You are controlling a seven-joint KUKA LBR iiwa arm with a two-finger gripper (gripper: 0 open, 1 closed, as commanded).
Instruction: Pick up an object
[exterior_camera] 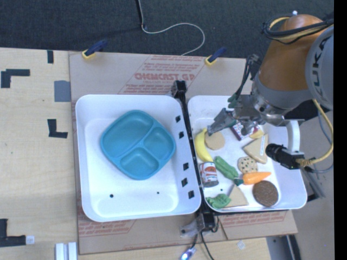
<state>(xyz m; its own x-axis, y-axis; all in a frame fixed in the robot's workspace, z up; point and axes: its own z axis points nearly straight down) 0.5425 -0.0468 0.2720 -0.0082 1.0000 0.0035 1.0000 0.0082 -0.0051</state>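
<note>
Camera view: we see one end effector (234, 124) at centre right of the frame, over the upper part of the right bin (295, 199); we cannot tell its state, since dark metal parts overlap there. Just below it we count one round tan cookie (215, 141), one yellow banana (203, 147) curving along the bin's left wall, and one pale wedge of cheese (256, 149). Lower down lie one green pea pod (226, 167), one speckled cracker (247, 164), one orange carrot (255, 177), one small can (209, 174) with a red label, one brown round patty (265, 193), one tan triangular slice (237, 197) and one green leafy piece (218, 201). A small dark packet (237, 131) beneath the end effector is partly hidden and hard to identify. The left bin (95, 199) holds one blue divided plate (137, 143) with three compartments. Two bins sit on a cardboard sheet (157, 75) on the bench (32, 161), with two clamps (95, 48) at the sheet's top edge. The arm (290, 53) is cut off at the frame's right.
</note>
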